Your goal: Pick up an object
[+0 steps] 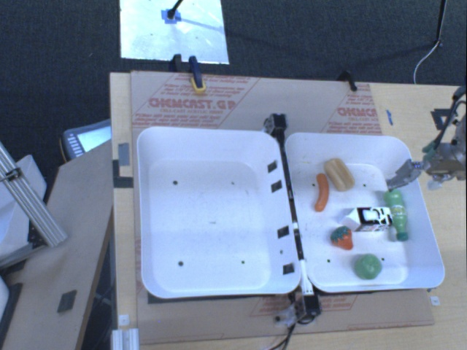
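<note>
Gripper [410, 170] sits at the right rim of the right bin [419, 268], near its far-right corner — it grips nothing, and whether it is apart or together I cannot tell from this angle. All candidates lie in the right bin: green bottle [397, 211] along the right rim, closest to the gripper; black-and-white carton [369, 219] touching the bottle's left side; strawberry [342, 237] just left of the carton; green ball [368, 266] near the front rim; orange carrot [321, 192] and bread roll [338, 173] toward the far side.

Judgement: the bottle is the natural target. Descend over its midsection, jaws across its narrow width. Carton crowds one side and the bin wall the other — little clearance. Roll or ball stand freer. Left bin [153, 268] holds nothing relevant.
</note>
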You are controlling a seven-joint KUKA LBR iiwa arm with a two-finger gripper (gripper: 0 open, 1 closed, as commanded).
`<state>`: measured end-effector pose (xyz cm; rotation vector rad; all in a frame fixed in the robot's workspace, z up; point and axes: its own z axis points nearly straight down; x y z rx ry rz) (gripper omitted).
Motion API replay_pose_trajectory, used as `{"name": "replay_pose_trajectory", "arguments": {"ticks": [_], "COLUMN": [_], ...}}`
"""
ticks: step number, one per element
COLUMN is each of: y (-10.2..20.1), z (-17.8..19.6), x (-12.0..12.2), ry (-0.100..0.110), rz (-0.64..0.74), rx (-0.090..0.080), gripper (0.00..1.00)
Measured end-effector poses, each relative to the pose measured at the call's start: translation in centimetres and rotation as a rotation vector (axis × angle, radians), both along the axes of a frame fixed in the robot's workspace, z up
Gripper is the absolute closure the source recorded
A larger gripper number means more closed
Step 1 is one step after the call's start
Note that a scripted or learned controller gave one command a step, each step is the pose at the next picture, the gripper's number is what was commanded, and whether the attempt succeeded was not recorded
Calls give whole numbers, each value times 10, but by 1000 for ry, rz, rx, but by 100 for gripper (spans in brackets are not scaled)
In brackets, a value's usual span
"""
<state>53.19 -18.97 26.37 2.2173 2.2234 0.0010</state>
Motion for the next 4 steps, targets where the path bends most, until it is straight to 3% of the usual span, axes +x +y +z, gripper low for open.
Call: {"name": "replay_pose_trajectory", "arguments": {"ticks": [2,3,4], "y": [102,159,123], "z": [78,-43,-82], "x": [27,74,-13], "ry": [-4,7,10], "rz": [5,8,-6], "rx": [1,3,1], "gripper": [0,0,0]}}
